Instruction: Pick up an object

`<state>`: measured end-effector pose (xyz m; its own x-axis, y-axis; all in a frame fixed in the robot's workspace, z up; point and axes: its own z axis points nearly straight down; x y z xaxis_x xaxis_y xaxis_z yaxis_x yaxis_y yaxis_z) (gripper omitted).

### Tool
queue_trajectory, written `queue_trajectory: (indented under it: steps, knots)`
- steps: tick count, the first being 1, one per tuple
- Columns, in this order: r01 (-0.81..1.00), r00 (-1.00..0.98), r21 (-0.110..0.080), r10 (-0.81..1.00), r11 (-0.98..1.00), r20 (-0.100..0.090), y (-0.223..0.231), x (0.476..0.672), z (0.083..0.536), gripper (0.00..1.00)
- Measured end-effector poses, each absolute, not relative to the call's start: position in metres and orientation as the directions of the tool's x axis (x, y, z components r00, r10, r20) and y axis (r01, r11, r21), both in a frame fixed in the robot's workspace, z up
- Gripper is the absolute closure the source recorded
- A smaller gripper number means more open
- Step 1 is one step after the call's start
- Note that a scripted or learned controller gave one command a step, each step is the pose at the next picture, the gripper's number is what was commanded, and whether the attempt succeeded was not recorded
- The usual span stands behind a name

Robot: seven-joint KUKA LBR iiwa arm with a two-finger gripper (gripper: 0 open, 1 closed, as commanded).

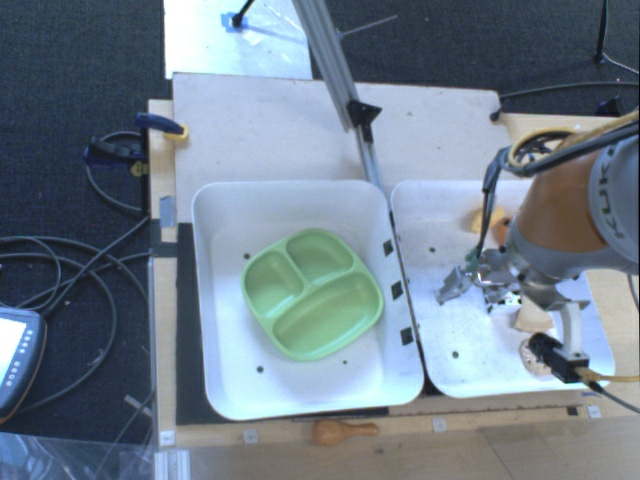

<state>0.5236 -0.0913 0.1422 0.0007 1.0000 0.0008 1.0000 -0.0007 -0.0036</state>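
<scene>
Nearest the camera, small pale objects (532, 320) lie in the right bin (440, 368), partly under the arm. The gripper (462, 283) hangs low over that bin; its jaw state cannot be told, and nothing visible sits between them, so the pick seems undone. Farther left, the green tray (312, 293) rests in the left bin (225, 368).

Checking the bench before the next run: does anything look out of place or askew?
Yes. A small brown wooden piece lies outside both bins, on the bench's front edge below the left bin. Inside that bin, the green divided plate sits turned at an angle to the walls, though intact.
</scene>
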Motion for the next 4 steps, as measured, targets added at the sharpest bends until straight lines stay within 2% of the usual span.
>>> queue_trajectory:
  steps: [1, 2, 4]
  knots:
    - [1.000, 0.001, -0.005, 1.000, -0.001, 0.001, -0.091, 0.523, 0.090, 0.00]
    - [1.000, 0.001, 0.002, 1.000, -0.001, 0.000, -0.091, 0.525, 0.103, 1.00]
    - [1.000, -0.003, 0.008, 1.000, 0.003, -0.001, -0.107, 0.518, 0.207, 1.00]
